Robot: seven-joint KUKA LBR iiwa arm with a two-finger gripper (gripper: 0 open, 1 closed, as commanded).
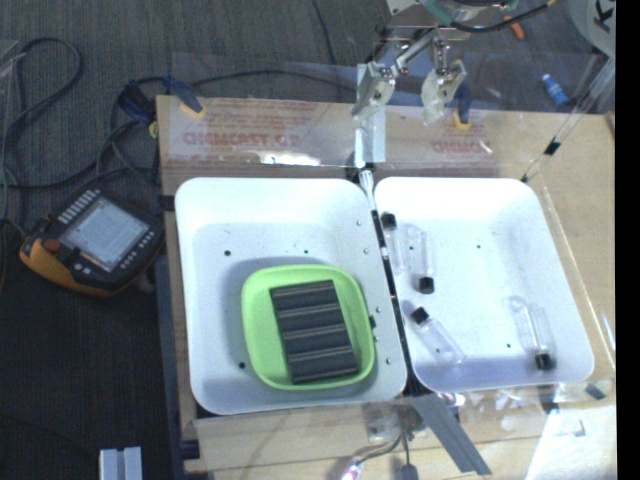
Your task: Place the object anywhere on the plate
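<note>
The dark ribbed block [315, 330] lies flat on the green plate [258, 303]. It looks like a grey slab with four raised bars across it, and it has square corners. The plate is bright green, smooth, and square with soft round corners. It sits on the floor of the left white bin [205, 228], toward the near side.

The left bin is a shallow white tray with round corners and little dark dots on its floor. Touching it on the right side of the plate is the right white bin [500, 203], the same shape. In that bin lie clear little tubes with black caps. One tube [412, 253] is near the wall closest to the plate, another tube [435, 333] lies just below it, and a third tube [530, 330] lies far from the plate, by the outer wall.

The gripper [410, 86] hangs high up, past the far edge of the bins and well away from the plate. Its two shiny fingers [375, 90] are spread apart, with nothing between them and nothing touching them. The block is far from the gripper, down on the plate, toward the near left.

A grey and orange hand controller [92, 240] rests on the dark floor, left of the plate.
</note>
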